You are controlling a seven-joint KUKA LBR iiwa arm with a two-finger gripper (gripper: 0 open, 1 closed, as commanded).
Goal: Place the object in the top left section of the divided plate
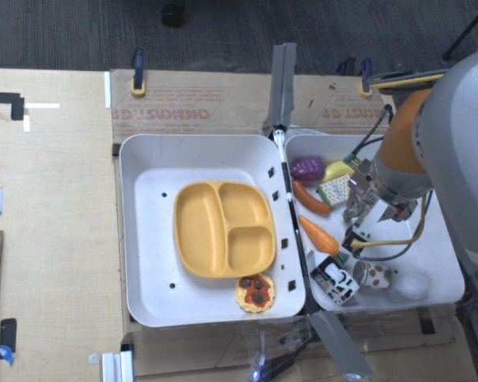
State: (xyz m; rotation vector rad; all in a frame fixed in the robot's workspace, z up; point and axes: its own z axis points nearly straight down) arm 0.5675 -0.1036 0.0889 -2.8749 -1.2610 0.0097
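- Currently my gripper (358,213) hangs over the right bin (446,293), low among the toys, wrist w/ orange band above it.
- Jaw state: cannot tell. Wrist body and cables cover the tips from this angle. Nothing visibly between them, so I don't log a hold.
- Task obj not named. Candidates near me: orange carrot (319,234) just left of the tips, a 2nd carrot-like piece (311,199) above it, purple item (307,168), yellow/green block (334,186), black-white item (334,279) at the bin's near edge, small spotted piece (376,275).
- Target: yellow divided plate (190,237) in the left bin (139,213), well apart from me. Its sections look bare. Small pizza toy (255,293) touches the plate's near rim, outside it.
- Est. progress: pick stage, no transfer yet.
- Risks:
  - Clutter. Toys lie close together, so closing could catch two at once or shove one aside.
  - Carrot is tapered and smooth-looking; prob. squirts out if pinched off-centre.
  - Loose cable by the tips may snag an item or drag it.
  - Divider wall betw. bins: a low carry would clip it and knock the obj loose.
  - Plate sits rotated in its bin, so "top left" is easy to misjudge; a release near a ridge could roll into the wrong section.
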